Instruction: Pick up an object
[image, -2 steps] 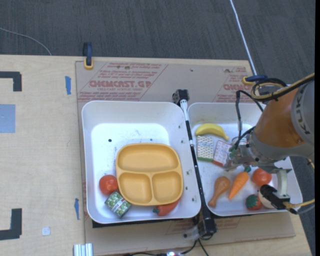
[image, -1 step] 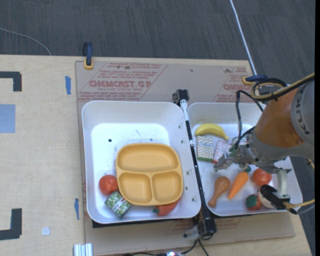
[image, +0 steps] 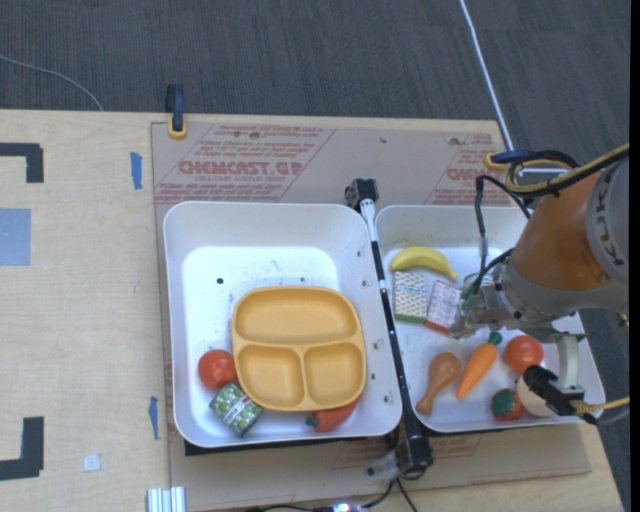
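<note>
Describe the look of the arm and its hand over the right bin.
The arm has a grey shell with a broad orange band above the wrist. Black cables loop along it near a blue and yellow fitting. The hand is a dark metal block, its details blurred.

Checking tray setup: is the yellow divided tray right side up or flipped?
Right side up: the yellow tray in the left bin shows three open compartments facing the camera.

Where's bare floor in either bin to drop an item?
Left bin: open floor at the back, behind the yellow divided tray. Its front edge is crowded by a tomato and green packet. Right bin: crowded around the banana, carrot and arm.
</note>
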